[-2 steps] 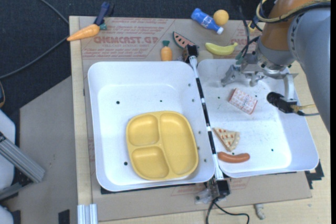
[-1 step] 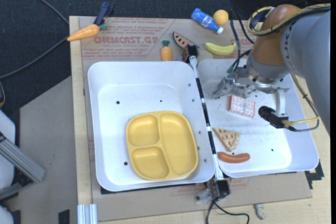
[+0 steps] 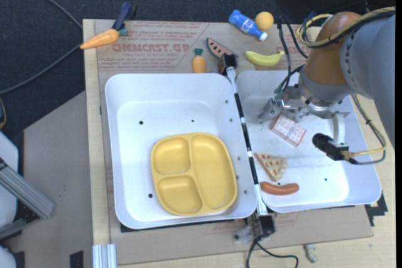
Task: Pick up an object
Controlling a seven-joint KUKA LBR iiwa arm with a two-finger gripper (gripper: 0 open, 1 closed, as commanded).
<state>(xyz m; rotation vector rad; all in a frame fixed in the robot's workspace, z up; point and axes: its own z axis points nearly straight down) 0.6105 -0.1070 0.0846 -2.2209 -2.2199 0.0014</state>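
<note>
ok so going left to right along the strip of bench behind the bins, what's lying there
carrot → small orange piece → watermelon slice → blue bottle → banana. The orange ball sits right above the banana, so I leave it out of the order.

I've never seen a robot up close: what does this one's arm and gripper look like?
The arm is thick, rounded and grey, with an orange band above the wrist. Thin black and yellow cables loop around it. The gripper is a small grey metal piece.
</note>
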